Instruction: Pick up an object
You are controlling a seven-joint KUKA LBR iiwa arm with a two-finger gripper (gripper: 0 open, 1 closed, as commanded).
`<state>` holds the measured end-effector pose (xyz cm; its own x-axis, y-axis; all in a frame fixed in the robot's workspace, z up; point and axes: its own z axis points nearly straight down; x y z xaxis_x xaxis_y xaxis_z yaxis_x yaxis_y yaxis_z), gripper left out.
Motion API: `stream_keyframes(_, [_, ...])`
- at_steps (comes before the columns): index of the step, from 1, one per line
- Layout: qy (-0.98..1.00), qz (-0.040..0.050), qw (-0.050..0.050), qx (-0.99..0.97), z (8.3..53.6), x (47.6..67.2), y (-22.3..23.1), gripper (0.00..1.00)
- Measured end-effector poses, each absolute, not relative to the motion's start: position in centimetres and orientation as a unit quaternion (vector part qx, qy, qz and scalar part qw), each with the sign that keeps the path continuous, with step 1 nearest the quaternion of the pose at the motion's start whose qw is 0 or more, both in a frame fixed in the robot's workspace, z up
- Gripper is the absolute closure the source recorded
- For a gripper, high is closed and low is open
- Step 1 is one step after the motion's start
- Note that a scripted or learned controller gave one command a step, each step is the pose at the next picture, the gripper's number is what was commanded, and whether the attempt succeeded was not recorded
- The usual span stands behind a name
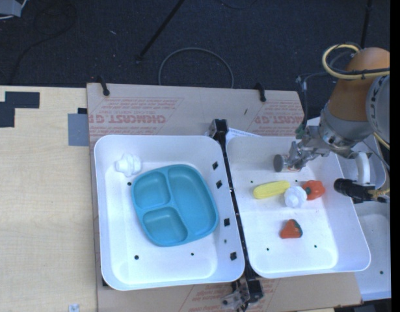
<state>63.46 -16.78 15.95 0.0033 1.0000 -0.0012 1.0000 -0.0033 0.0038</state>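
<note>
My gripper (292, 163) hangs over the upper part of the right bin (343, 255), reaching in from the right below the orange band. Just below it lie a yellow corn cob (271, 189), a small white object (294, 197) and an orange-red toy vegetable (313, 188), close together. A red strawberry-like piece (291, 229) sits lower in the same bin. Nothing is visibly between the fingers.
The left bin (115, 252) holds a blue divided plate (174, 204) and a small white object (127, 165) near its upper left corner. A black divider (227, 194) runs between the bins. The arm's body (356, 109) stands over the right bin's upper right corner.
</note>
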Motion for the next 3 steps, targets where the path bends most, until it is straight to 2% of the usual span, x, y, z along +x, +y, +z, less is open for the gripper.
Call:
stream_keyframes(2, [0.708,0.0006,0.001,0.707,24.8,63.3,-16.0,1.00])
stream_keyframes(3, [0.709,0.0002,-0.002,0.706,25.4,62.5,-10.6,1.00])
